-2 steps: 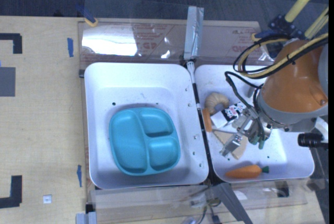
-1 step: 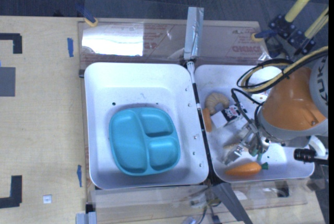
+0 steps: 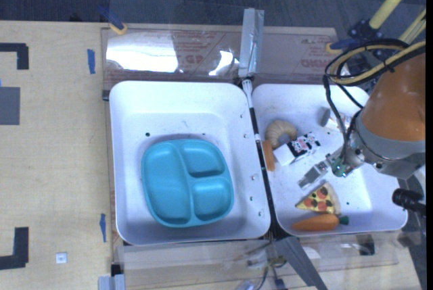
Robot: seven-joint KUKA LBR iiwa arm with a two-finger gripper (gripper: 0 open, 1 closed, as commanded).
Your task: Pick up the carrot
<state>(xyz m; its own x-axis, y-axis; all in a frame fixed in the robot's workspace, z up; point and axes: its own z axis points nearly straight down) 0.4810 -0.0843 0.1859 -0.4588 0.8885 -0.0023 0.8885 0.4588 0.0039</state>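
The carrot (image 3: 316, 222) is orange with a green stem end and lies flat along the front wall of the right bin (image 3: 379, 207). My gripper (image 3: 314, 174) hangs over the middle of that bin, above and behind the carrot and apart from it. It is open, and nothing shows between its fingers. The grey arm with its orange band (image 3: 399, 106) reaches in from the right.
A toy pizza slice (image 3: 319, 199) lies between gripper and carrot. A croissant (image 3: 279, 129), a black-and-white box (image 3: 298, 147) and an orange piece (image 3: 269, 157) sit by the bin's left wall. The left bin (image 3: 128, 147) holds a blue divided plate (image 3: 189, 180).
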